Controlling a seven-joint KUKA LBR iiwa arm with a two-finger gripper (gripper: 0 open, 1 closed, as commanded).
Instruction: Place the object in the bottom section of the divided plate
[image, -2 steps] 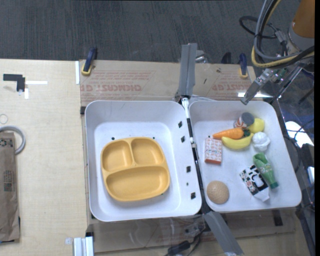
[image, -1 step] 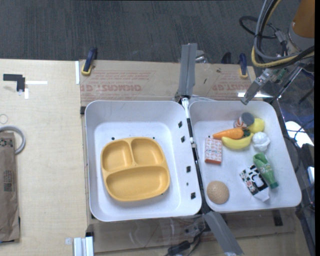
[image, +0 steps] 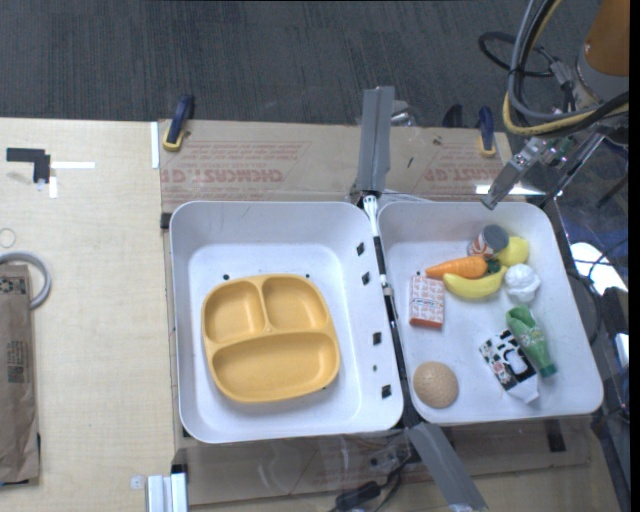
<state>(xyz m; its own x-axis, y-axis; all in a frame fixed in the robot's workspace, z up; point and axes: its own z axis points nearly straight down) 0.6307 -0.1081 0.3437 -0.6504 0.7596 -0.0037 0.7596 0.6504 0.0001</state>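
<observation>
A yellow divided plate (image: 270, 337) lies in the left bin (image: 190, 330), its wide bottom section (image: 277, 366) bare and facing the front edge. The right bin (image: 570, 390) holds the loose objects: an orange carrot (image: 456, 267), a banana (image: 474, 286), a yellow lemon (image: 515, 249), a white garlic bulb (image: 521, 283), a red and white carton (image: 427, 301), a green bottle (image: 531, 341), a black and white carton (image: 508, 364) and a tan round bun (image: 435, 384). My gripper (image: 499, 192) hangs over the right bin's back rim, above and behind the fruit pile, with nothing seen in it.
A grey divider bar (image: 375, 140) runs between the bins at the back. Cardboard (image: 260, 160) lies behind the bins with blue clamps (image: 180, 120). Cables (image: 530, 80) loop at the top right. A brown paper bag (image: 15, 370) lies on the wooden bench at far left.
</observation>
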